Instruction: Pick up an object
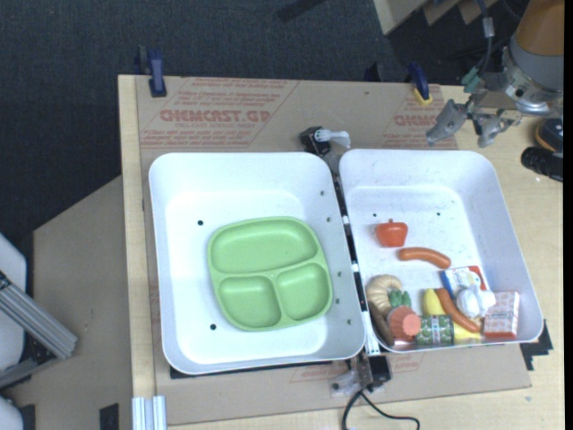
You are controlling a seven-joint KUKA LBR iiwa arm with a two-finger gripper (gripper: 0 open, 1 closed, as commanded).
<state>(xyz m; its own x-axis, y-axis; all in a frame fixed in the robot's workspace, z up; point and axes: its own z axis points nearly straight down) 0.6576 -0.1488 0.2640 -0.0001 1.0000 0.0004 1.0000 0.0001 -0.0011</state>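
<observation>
From the overhead camera, the task looks barely begun: the two-finger metal gripper (pixel 472 124) hangs above the far right corner of the right shallow white plastic bin (pixel 501 206), with its fingers spread apart and nothing between them. No object is lifted; approach, descent, closing and lift all remain.

The likeliest targets lie in that bin. A small red plastic pepper-shaped toy (pixel 391 233) sits alone near the bin's middle, stem toward the far edge. Just nearer lies an orange sausage-shaped toy (pixel 425 257), its long axis running roughly left to right, tilted slightly toward the near right corner. Other toys crowd the near edge, touching one another.

The left white bin (pixel 170 240) carries a light green three-compartment plastic tray (pixel 269 271).
</observation>
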